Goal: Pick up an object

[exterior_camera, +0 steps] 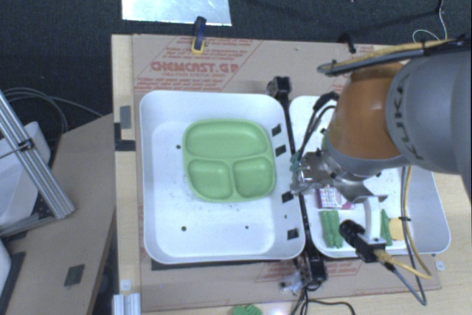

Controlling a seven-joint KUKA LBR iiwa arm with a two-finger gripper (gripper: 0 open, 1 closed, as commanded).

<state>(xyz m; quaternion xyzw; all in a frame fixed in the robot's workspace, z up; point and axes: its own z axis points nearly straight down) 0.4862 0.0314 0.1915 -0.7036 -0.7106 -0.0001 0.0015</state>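
My arm (398, 114) reaches in from the right and hangs over the right bin (431, 232), the orange band (361, 122) sitting above the wrist. My tool (306, 175) is low at the inner left edge of that bin, right against the divider between the two bins. I cannot tell its state from this angle (the wrist hides most of it).

Right bin contents, as far as the arm leaves them visible:
- green ridged piece (331, 227), lying near the front of the bin, just below my tool
- small pink-and-white packet (327, 197), just beside the tool, partly under the wrist
- thin green stick (385, 223), further right
- yellow piece (397, 229), touching or just beside that stick

Nothing is seen between the tool's tips; all of these rest on the bin floor.

Left bin (158, 232): one green divided plate (227, 159), three compartments, lying flat near the centre, well apart from my tool.

The desk (199, 66) beneath is a brown board with red lettering.
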